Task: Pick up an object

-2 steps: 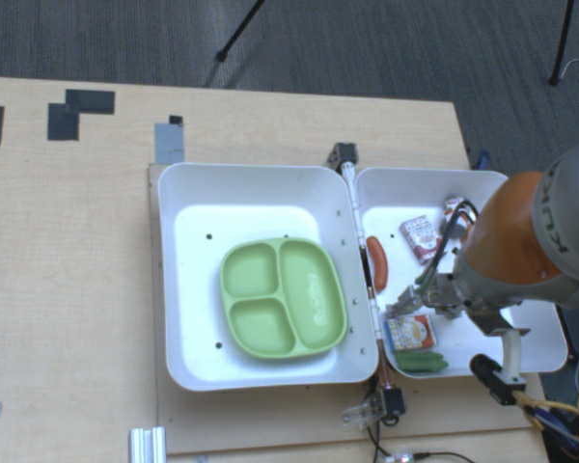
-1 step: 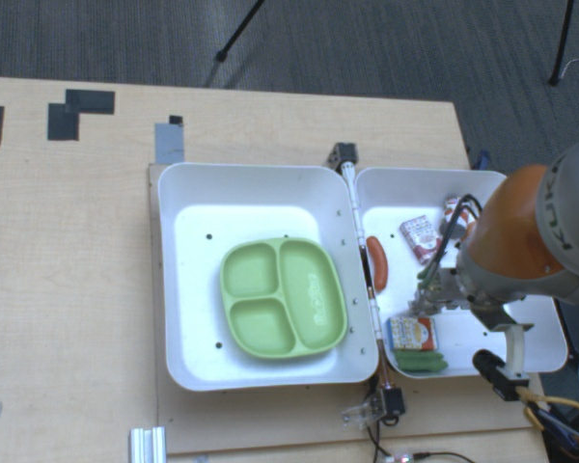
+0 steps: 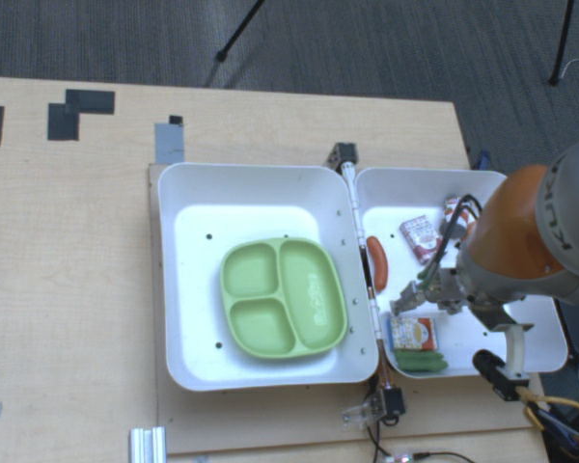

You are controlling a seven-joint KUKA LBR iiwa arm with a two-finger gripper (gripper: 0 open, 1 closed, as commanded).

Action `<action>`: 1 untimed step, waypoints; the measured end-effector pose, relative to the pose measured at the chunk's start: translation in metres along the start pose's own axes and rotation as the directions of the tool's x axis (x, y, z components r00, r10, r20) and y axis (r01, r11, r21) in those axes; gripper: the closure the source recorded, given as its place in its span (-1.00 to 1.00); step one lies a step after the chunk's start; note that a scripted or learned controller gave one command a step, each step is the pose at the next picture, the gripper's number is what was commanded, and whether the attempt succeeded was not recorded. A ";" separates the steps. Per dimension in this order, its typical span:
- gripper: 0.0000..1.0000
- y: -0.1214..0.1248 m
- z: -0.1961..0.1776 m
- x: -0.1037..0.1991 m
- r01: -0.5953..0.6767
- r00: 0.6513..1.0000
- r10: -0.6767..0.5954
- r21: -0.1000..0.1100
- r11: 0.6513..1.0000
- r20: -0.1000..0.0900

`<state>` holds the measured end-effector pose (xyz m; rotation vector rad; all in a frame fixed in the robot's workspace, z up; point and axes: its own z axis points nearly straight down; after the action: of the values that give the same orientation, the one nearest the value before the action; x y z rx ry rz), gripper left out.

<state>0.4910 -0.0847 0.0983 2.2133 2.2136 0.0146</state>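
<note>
The right bin (image 3: 550,350) holds a red-orange sausage (image 3: 376,261) along its left wall and a red-and-white packet (image 3: 420,235) near the back. A small picture packet (image 3: 411,334) and a green vegetable-like piece (image 3: 423,361) lie at the front left. My gripper (image 3: 407,303) hangs low over the bin's left half, just above the picture packet and to the right of the sausage. The orange-banded wrist (image 3: 507,239) covers the middle of the bin. I cannot see anything held in the gripper.
The left bin (image 3: 188,258) carries a light green divided plate (image 3: 284,297) with three compartments. Another red-and-white item (image 3: 454,206) peeks out behind the wrist cables at the back of the right bin. A metal divider (image 3: 352,220) runs between the bins.
</note>
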 end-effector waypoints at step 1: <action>-1.00 -0.002 0.011 -0.008 0.002 1.000 -0.002 0.007 1.000 -0.004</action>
<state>0.4891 -0.0927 0.0869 2.2165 2.2215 0.0104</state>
